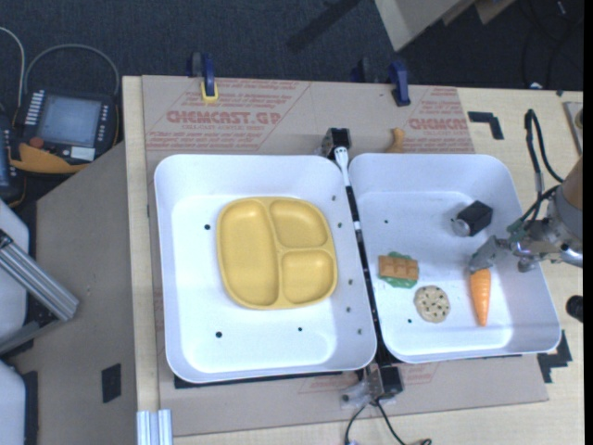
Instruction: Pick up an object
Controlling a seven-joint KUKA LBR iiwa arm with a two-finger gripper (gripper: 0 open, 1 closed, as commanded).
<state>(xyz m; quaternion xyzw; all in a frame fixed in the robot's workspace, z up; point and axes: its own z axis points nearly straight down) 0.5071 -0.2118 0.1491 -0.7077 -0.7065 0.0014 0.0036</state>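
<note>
Begins with the hand (488, 252): low over the right bin (435, 197), close to its right wall, reaching in across that wall. Cannot tell whether spread or pressed together; too small and blurred to read. Shows nothing pinched.

Just under it, the thick end of the carrot (480, 296). Lying flat on the right bin's floor, near the right wall, tip toward the front rim. Touching the hand or a shade apart: cannot tell.

Judging from that: not yet picked up. Seems poised for the carrot as the likely target. Left to do: closing on it, raising it off the floor, clearing the rim.

Outward across the right bin's floor:
- cookie (432, 303) toward the front, about midway between the side walls, near the carrot but apart from it;
- cracker (398, 268) on a green scrap, close to the left wall.

Leaves the back half of the floor mostly bare, so plenty of room there for a swing or a retreat. Tight on the right: wall and rim just beside the carrot, so little slack for a sideways slide that way. Straight up looks like the cleanest way out.

Against the right bin's left wall, touching it: left bin (185, 276), with a yellow tray (276, 251) in its middle. Around the right bin's back and front rims, bare worktop (278, 109).
</note>
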